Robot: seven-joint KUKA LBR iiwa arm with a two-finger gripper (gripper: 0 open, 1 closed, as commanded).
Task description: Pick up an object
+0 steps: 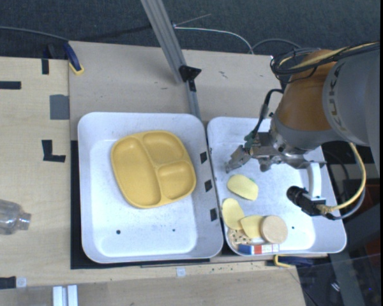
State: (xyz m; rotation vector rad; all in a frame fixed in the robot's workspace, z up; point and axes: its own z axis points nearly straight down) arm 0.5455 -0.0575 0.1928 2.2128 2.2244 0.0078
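From the camera view, the claw hangs over the right bin near its left wall, fingers spread apart and holding nothing. Just below it lies a pale yellow piece, with bare white floor around it. Further toward the bin's near edge, a second yellow piece, a third and a tan round disc crowd together — touching. The left bin holds a yellow divided plate. A clear bottle lies on the counter at far left.
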